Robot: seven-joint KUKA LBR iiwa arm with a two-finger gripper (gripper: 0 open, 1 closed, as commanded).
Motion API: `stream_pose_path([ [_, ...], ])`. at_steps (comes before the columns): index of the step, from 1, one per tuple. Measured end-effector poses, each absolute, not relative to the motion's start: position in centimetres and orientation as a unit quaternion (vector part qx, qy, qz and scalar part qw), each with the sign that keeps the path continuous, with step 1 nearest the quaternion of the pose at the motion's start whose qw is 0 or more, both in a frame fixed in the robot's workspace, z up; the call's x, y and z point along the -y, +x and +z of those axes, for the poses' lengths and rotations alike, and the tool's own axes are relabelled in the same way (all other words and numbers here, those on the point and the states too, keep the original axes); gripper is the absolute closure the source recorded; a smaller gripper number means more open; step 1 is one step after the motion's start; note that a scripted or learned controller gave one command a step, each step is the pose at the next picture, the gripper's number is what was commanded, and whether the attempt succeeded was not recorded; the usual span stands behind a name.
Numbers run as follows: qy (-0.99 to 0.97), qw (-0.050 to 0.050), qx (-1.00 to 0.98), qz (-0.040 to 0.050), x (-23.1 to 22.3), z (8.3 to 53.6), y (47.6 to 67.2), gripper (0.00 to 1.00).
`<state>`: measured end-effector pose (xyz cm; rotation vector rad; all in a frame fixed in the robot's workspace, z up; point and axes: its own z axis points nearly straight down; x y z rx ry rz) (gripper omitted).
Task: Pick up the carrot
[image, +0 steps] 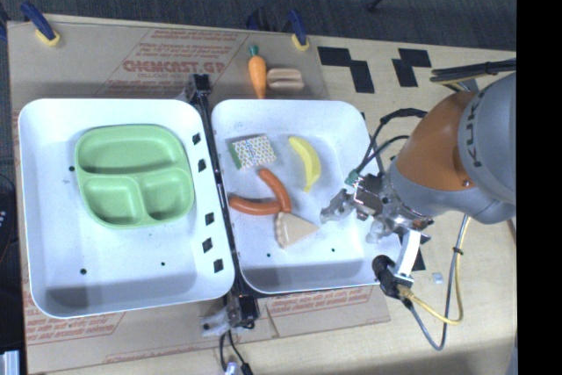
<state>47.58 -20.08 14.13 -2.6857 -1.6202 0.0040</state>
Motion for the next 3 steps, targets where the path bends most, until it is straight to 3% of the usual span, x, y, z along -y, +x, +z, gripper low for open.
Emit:
stream_pose_path([
  [1,-0.788,0.001,0.616,0.0009,14.5,16.9,54.6,0.0],
  [2,-0.694,0.001,0.72,0.0007,18.9,12.3,58.5,0.0],
  [3,-0.701,0.0,0.713,0.0,21.0,15.2,65.7,0.0],
])
